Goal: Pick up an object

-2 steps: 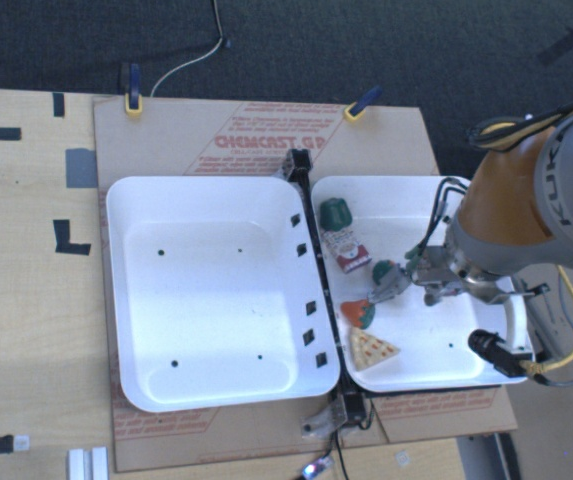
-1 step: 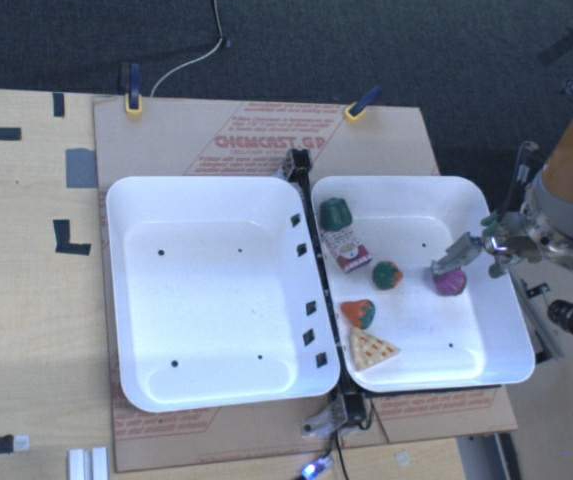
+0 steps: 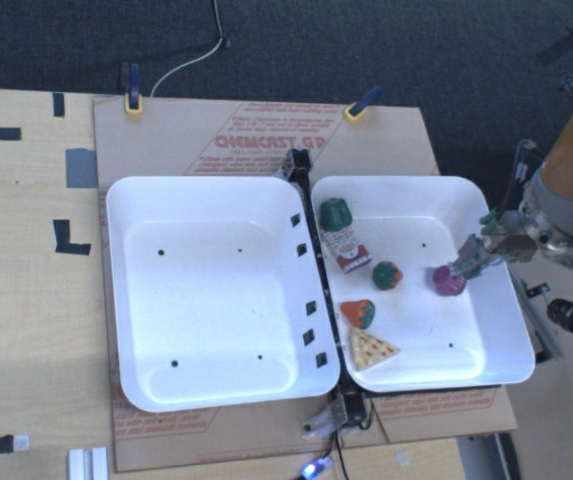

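The small round purple toy fruit (image 3: pixel 449 282) sits in the right-hand shallow white bin (image 3: pixel 496 368), close to its right wall; the pincer (image 3: pixel 463 268) is down right against it, seemingly there to take it, though whether it is wide, narrow or gripping I cannot tell. The fruit looks smooth, glossy, about grape-like. Further left lie a green-and-red ball (image 3: pixel 386 275), a green-capped bottle (image 3: pixel 340 230), an orange piece (image 3: pixel 359 313) and a pizza slice (image 3: pixel 371 349); the left-hand white bin (image 3: pixel 126 368) adjoins on the bench.
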Tool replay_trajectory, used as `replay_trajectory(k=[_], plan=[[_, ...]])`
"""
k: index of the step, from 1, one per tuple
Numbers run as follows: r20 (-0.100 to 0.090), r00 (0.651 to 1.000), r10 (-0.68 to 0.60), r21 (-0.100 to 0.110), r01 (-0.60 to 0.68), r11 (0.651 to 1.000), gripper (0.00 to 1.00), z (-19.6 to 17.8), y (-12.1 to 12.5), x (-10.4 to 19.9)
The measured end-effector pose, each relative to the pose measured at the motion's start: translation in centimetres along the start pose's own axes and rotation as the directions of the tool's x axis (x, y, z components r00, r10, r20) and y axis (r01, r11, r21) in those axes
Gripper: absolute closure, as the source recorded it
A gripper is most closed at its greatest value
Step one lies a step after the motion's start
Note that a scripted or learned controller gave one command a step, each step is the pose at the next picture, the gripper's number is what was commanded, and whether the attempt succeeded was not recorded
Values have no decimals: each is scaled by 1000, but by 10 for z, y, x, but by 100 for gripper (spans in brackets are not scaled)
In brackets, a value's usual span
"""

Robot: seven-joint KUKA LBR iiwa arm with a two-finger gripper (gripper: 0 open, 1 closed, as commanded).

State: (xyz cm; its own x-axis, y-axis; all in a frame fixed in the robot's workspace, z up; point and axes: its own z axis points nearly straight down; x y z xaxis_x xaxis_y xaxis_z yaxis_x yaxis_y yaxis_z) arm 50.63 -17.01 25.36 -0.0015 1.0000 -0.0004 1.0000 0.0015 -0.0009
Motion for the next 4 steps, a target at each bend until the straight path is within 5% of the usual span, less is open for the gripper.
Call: replay_trajectory(k=[1,2,3,4], plan=[[0,1000,-1,1,1,1000,100,-9,0,0],[-3,1000,-5,2,5,1000,100,-17,-23,69],[8,1000,3,-20,-2,1000,100,-174,14,12],[-2,1000,2,7,-2,1000,100,-104,-25,28]])
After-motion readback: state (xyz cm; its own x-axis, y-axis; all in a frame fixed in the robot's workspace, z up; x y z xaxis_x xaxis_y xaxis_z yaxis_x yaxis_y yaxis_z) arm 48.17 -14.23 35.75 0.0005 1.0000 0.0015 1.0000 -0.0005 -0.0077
